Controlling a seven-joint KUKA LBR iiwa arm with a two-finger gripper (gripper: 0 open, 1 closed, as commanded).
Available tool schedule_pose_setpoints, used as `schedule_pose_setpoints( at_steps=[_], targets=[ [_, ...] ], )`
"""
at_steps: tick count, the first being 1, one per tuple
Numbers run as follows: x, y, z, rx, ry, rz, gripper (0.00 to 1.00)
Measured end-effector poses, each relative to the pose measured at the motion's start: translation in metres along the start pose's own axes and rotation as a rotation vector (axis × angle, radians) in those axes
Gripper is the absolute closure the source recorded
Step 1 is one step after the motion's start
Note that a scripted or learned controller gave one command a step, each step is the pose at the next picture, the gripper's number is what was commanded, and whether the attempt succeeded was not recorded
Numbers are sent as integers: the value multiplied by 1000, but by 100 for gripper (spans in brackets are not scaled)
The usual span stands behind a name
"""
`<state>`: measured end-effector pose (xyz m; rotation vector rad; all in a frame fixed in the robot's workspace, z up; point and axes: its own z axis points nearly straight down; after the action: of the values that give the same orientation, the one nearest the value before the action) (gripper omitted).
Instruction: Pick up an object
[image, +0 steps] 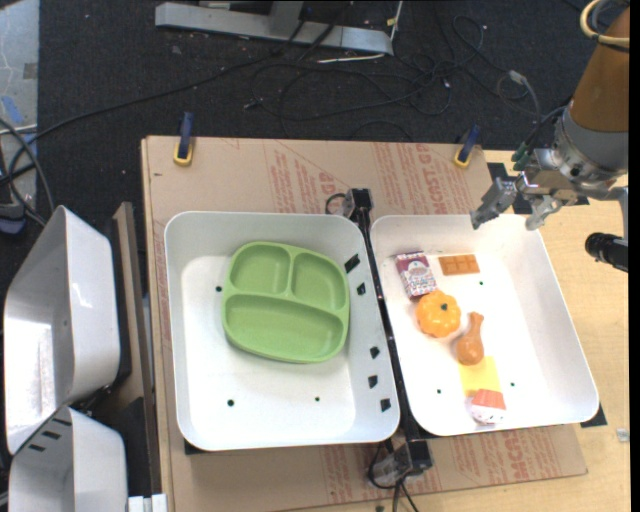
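Objects for picking are lying in the right bin (560, 300), five in all, strung from its near edge toward its far one. Nearest the camera, one small white and red packet (487, 404) is sitting just beside, perhaps touching, one yellow block (480, 376). Beyond these, one tan drumstick-shaped toy (470, 341) is resting against one orange pumpkin-like toy (438, 315). Farther on, one maroon carton (415, 274) is lying near one flat orange wafer (459, 266); with it the count comes to six. Across the divider, the left bin (190, 300) is holding one green sectioned plate (288, 301) with three compartments, well apart from the toys. Both bins are sitting on a brown board (300, 170), with two yellow clamps (183, 150) gripping its far edge. At the far right corner, the gripper (512, 208) is hanging above the right bin's rim, its fingers spread apart with nothing between them, well apart from every toy. Nothing is lying over the toys, though the pumpkin and drumstick are crowding each other. Dark cables (330, 90) are trailing over the floor beyond the board.
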<state>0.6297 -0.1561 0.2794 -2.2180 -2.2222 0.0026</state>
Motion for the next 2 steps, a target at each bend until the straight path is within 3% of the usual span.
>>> schedule_pose_setpoints(
  at_steps=[2],
  targets=[
    [10, 0, 127, 5, 1, 0, 0]
  ],
)
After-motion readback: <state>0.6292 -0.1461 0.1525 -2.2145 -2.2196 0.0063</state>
